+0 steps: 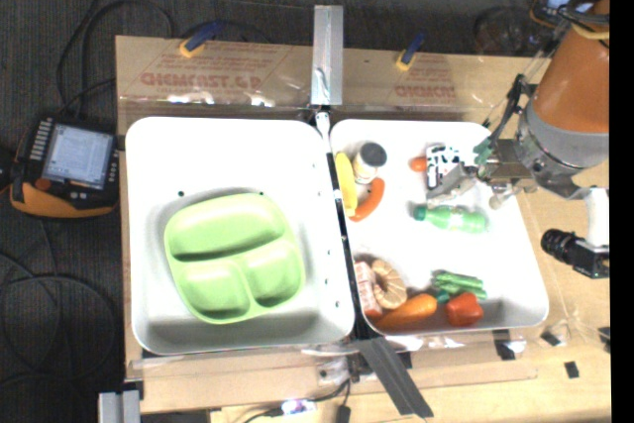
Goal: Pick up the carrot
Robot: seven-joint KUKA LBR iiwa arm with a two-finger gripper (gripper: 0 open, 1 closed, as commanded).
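Note:
The carrot [407, 310], a long orange piece, lies along the front wall of the right bin [515, 243], between a bread-like toy [379, 281] and a red vegetable [464, 309]. A green leafy bunch [458, 284] sits just behind its right end. My gripper [454, 178] hangs over the back right part of that bin, well behind the carrot and just above a green bottle [451, 216]. Nothing is visibly held in it. A black-and-white piece [442, 158] sits right at its tip.
A second, curved orange item [370, 201] lies by the bin divider beside a yellow piece [344, 175] and a small jar with a dark lid [370, 157]. The left bin [149, 154] holds a green sectioned plate [233, 255].

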